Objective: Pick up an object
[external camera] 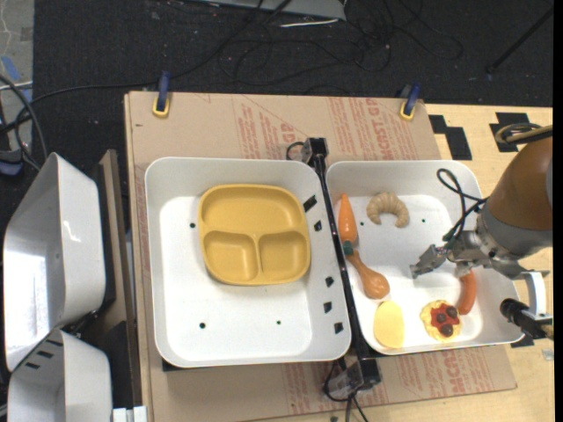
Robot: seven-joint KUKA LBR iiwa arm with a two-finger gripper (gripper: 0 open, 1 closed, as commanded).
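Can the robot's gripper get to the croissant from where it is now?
Probably yes. The gripper hovers in the same right bin as the croissant, and the white floor between them looks bare.

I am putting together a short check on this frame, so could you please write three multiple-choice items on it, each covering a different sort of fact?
1. Where does the yellow divided plate lie?
A. in the left bin
B. in the right bin
C. on the cardboard outside the bins

2. What colour is the carrot?
A. blue
B. orange
C. white

3. How does the tool stand to the croissant?
A. it clamps the croissant
B. it presses the croissant flat
C. it is apart from the croissant

Answers:
1 A, the plate rests inside the left bin.
2 B, the carrot beside the divider is orange.
3 C, the tool sits lower in the right bin, with bare white floor between it and the croissant.
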